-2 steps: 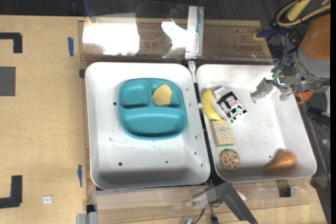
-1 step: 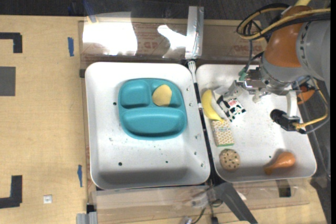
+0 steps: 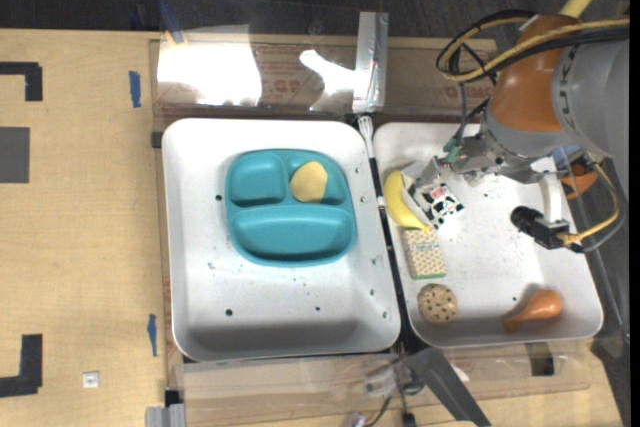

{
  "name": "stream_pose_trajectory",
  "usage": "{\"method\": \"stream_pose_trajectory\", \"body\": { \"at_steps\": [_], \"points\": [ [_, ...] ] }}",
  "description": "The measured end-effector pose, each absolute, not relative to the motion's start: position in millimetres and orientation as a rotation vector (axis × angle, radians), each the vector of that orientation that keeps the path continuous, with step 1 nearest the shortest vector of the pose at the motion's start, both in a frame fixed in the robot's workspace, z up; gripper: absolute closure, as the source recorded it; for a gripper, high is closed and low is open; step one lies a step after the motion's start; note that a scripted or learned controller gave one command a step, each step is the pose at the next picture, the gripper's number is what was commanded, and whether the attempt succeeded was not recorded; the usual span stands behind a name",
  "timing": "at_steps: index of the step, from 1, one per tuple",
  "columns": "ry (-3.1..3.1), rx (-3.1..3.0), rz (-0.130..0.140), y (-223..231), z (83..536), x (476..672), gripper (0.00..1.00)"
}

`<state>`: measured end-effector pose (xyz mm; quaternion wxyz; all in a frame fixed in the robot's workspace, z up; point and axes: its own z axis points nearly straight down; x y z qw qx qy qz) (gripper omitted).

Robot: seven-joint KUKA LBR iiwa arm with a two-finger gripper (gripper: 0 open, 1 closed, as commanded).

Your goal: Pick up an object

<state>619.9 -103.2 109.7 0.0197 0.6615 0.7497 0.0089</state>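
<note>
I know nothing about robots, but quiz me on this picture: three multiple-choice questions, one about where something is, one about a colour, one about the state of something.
1. Where does the yellow lemon-like fruit lie?
A. In the upper right compartment of the teal divided plate
B. In the right bin beside the cookie
C. On the bare cardboard at the left

2. What colour is the divided plate?
A. Red
B. Teal
C. Black

3. How does the banana lie?
A. Lifted clear above the bench
B. On the teal plate
C. On the right bin's floor by the divider between the bins

Answers:
1. A: the fruit sits in a compartment of the plate, inside the left bin.
2. B: the plate is teal against the white bin.
3. C: the banana rests in the right bin, above the cookie, with the gripper close beside it.
</note>
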Motion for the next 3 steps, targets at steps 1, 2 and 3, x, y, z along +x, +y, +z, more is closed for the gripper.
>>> {"method": "stream_pose_trajectory", "body": {
  "at_steps": [1, 2, 3],
  "points": [
    [2.565, 1.721, 0.041, -107.2, 110.4, 617.3, 0.00],
    [2.741, 1.521, 0.007, -46.9, 187.4, 582.3, 0.00],
    [2.739, 1.538, 0.002, -45.6, 185.0, 576.6, 0.00]
  ]
}}
